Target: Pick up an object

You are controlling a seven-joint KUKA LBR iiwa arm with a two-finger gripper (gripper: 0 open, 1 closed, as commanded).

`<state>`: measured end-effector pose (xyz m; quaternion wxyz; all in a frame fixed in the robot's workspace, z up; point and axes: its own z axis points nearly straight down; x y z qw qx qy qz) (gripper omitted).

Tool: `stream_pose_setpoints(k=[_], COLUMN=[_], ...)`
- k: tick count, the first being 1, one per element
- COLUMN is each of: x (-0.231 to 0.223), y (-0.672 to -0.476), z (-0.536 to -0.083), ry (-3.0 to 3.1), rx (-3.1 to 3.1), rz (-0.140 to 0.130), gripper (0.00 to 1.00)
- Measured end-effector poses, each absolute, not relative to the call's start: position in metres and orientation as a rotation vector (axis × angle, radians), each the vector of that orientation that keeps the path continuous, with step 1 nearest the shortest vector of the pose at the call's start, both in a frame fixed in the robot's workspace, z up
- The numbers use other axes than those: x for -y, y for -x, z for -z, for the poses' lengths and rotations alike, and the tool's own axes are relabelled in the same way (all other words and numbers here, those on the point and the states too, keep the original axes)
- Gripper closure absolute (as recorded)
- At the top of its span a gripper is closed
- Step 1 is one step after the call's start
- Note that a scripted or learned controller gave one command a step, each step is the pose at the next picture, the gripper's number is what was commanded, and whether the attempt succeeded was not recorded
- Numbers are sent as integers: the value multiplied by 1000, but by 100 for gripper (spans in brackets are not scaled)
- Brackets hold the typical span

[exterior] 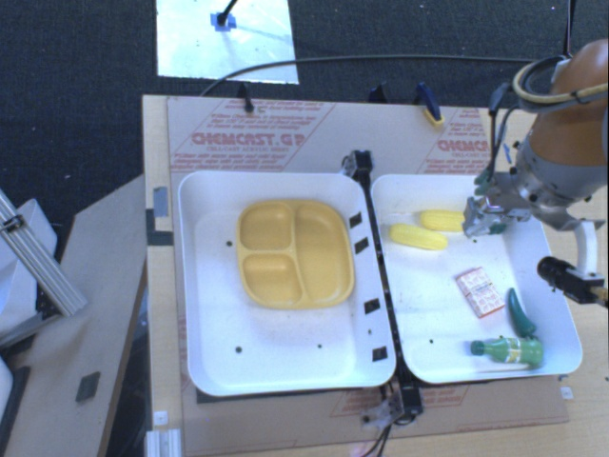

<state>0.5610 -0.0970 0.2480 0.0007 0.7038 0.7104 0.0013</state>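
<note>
Your gripper (483, 219) sits in the right bin (561, 327), just beside a yellow corn cob (442, 220); grip state cannot be determined.

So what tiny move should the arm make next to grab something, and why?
Probably a short drop straight down: the gripper hovers at the right end of a yellow piece in the right bin, so that seems the closest thing to grab.

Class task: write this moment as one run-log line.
claw: above right bin, beside yellow pieces | left bin: yellow tray
</note>
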Motion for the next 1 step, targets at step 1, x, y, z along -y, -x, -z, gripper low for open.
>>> stream_pose_setpoints(k=[1], x=[33], y=[-567], z=[-247], ry=[-2209], rx=[-2234], rz=[-5], gripper=[100])
